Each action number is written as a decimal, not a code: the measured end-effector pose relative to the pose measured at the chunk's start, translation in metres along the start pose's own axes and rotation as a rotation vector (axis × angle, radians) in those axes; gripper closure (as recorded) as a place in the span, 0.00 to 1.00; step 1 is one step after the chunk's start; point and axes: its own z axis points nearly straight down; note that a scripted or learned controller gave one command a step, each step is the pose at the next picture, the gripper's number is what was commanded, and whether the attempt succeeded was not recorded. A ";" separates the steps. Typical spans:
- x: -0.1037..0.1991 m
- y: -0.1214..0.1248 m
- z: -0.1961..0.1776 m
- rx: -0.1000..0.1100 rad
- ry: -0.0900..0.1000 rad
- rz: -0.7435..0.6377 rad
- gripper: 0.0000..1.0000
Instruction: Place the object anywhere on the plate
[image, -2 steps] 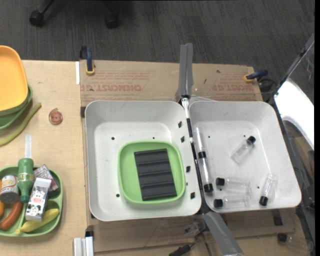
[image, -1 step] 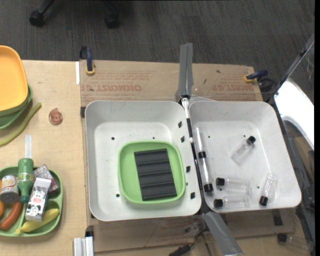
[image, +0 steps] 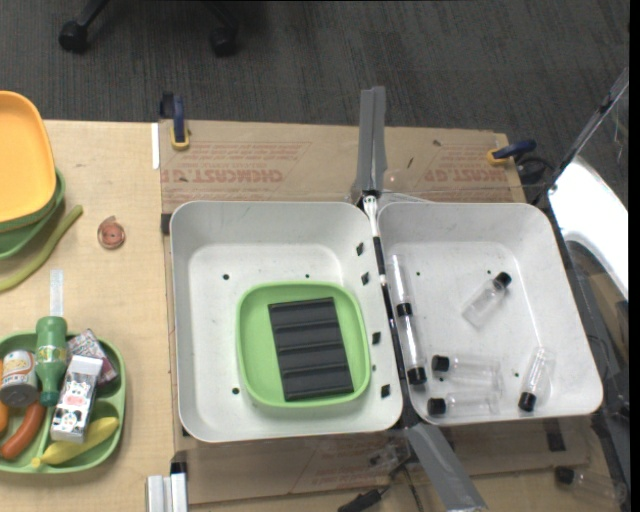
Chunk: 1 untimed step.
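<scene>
A square green plate (image: 255, 335) lies in the left white bin (image: 200, 300), a little right of its middle. A black ribbed rectangular block (image: 310, 347) rests flat on the plate, well inside the rim. The right white bin (image: 560, 300) holds several clear vials with black caps: one tilted near the middle (image: 487, 298), two lying end to end along the left wall (image: 402, 310), and three near the front (image: 465, 372) (image: 460, 404) (image: 535, 378). A pale part of the arm (image: 597, 215) shows at the right edge, beside the right bin.
Left of the bins, a yellow dish (image: 22, 160) is stacked on green ones. A green tray (image: 100, 430) with toy food and a bottle stands at the front left. Clamps (image: 175, 125) (image: 510, 152) hold the cardboard behind the bins.
</scene>
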 end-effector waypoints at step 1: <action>0.000 0.000 0.000 0.000 0.000 0.000 0.00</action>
